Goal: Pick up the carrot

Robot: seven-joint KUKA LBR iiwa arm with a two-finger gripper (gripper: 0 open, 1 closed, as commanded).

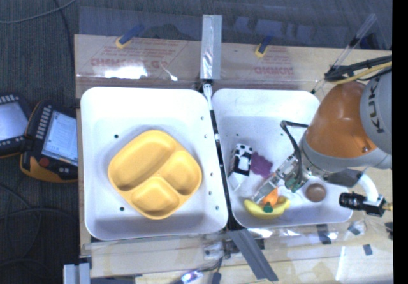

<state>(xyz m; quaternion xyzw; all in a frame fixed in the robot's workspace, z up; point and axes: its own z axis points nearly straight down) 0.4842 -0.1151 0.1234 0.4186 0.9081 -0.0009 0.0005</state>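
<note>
wooden bench [357, 257] bears two white bins [95, 149]; dark carpet [38, 34] around.

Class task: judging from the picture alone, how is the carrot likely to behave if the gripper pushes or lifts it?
The carrot looks small, so it is probably light. It leans against the curved banana, so a push may shift both together. Its tapered shape suggests it could roll or slip sideways near the bin wall. The gripper sits just above it.

The small orange carrot [272, 198] lies in the right bin's front, touching a banana.
</note>
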